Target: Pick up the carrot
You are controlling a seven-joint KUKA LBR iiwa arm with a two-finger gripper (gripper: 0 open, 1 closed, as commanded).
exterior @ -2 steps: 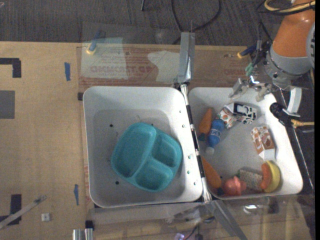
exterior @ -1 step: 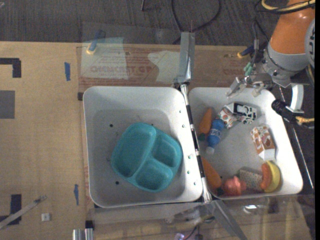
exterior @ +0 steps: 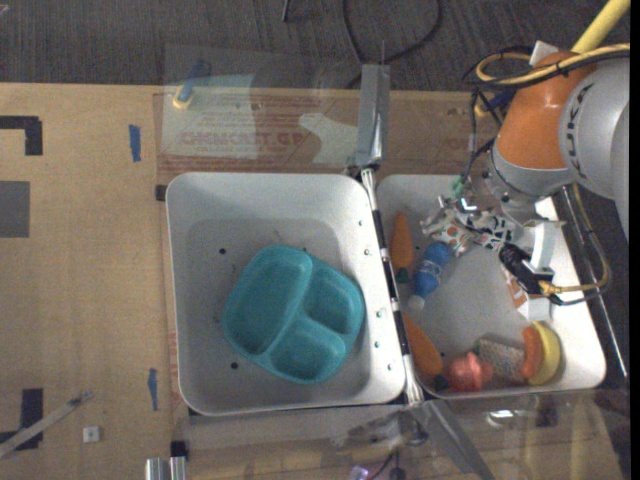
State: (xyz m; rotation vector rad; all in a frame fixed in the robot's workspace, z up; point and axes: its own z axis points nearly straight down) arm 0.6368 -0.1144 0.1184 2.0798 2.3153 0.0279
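Camera view, bins: two white bins sit side by side; the left bin holds a teal divided plate, the right bin holds the clutter the arm must sort through.

Camera view, carrot: I take the carrot to be the orange tapered piece lying against the right bin's left wall, near the front corner, just beside a pinkish toy. A second orange piece lies further back along the same wall, so which is the target is a judgement.

Camera view, neighbours: a blue bottle lies between the two orange pieces; a spotted cloth-like item sits under the wrist; a yellow and orange round toy rests at the front right.

Camera view, gripper: the gripper hangs over the back of the right bin, well apart from the front carrot. Whether it is apart or together I cannot tell, since the wrist and the spotted item hide it.

Camera view, stage: approach, judging by that gap; the wall beside the carrot likely leaves little room for a grasp.
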